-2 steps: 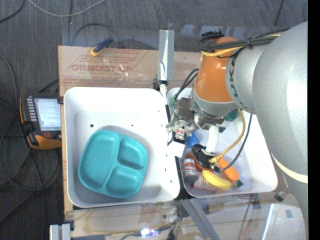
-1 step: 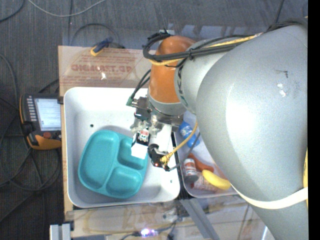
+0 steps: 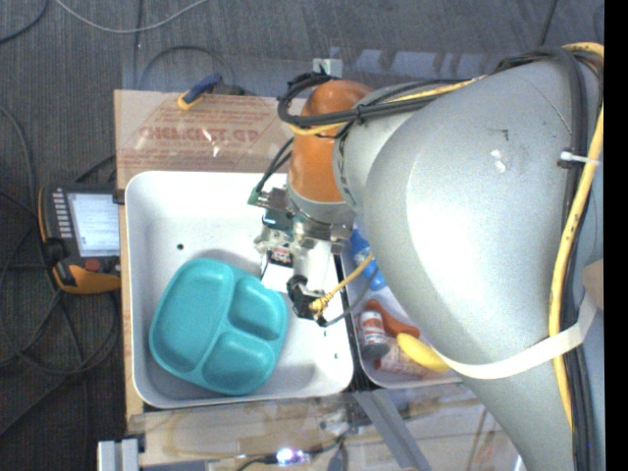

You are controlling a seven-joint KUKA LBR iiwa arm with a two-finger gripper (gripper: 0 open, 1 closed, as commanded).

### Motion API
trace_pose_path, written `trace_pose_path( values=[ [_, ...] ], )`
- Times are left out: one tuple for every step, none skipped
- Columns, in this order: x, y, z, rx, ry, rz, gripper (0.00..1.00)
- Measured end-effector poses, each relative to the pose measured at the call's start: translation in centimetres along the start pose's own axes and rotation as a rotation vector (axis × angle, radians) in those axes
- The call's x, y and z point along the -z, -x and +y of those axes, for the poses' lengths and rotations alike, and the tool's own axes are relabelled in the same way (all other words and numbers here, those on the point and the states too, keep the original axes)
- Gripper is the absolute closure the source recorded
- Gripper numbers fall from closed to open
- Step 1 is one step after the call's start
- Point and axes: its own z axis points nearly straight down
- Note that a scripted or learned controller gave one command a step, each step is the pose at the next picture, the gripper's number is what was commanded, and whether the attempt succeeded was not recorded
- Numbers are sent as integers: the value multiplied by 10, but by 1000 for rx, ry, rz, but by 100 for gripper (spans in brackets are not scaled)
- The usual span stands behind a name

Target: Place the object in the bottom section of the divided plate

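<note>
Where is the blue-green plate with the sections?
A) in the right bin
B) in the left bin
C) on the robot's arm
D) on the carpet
B: the plate lies inside the white bin on the picture's left, toward that bin's lower left corner.

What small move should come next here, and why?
Probably a short shift down-left in the picture, to bring the gripper over the bottom section of the plate. The gripper sits by the plate's upper right rim, and all sections look bare. Whether it holds anything I cannot tell.
</note>
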Motion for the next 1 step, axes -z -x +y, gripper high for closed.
trace_pose_path(
  values=[
    [23, -41, -56, 398, -1, 7, 100]
  ],
)
